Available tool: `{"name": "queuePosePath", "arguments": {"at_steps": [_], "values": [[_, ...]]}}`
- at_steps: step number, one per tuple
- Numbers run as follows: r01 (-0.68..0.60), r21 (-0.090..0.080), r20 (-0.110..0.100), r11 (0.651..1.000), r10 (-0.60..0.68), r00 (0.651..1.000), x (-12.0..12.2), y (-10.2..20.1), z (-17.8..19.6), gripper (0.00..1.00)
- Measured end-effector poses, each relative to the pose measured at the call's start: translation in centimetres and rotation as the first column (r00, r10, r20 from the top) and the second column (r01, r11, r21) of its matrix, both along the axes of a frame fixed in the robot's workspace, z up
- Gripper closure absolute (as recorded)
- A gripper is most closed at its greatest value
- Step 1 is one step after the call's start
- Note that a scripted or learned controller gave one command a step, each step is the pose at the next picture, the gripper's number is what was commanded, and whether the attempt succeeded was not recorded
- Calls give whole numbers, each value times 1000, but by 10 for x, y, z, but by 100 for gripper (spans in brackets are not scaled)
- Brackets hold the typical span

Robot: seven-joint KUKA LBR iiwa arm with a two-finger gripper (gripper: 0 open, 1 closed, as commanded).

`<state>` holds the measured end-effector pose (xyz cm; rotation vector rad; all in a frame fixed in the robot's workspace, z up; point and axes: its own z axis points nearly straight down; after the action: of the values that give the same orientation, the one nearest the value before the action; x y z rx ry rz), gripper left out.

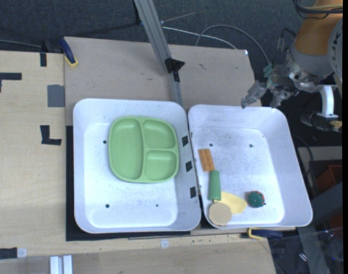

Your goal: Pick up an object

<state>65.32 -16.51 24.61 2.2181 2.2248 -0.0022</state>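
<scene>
Stage: we judge the pick not yet begun | gripper (261, 93) — fingers spread, holding nothing, over the right bin (276, 124) far rim | candidates at its near end: orange block (206, 160), green cylinder (214, 185), tan disc (221, 213), red-green ball (255, 198) | left: descend, grasp, lift.

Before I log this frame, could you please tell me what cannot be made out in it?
- Tool, camera view: small and blurred, above the right bin's far rim.
- Yellow piece: partly covered by the tan disc and green stick.
- Arm: cut off by the top right corner.
</scene>
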Motion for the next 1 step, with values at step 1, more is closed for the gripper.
{"name": "queuePosePath", "arguments": {"at_steps": [1], "values": [[1, 0, 0, 1000, -1, 1000, 0, 0, 0, 0]]}}
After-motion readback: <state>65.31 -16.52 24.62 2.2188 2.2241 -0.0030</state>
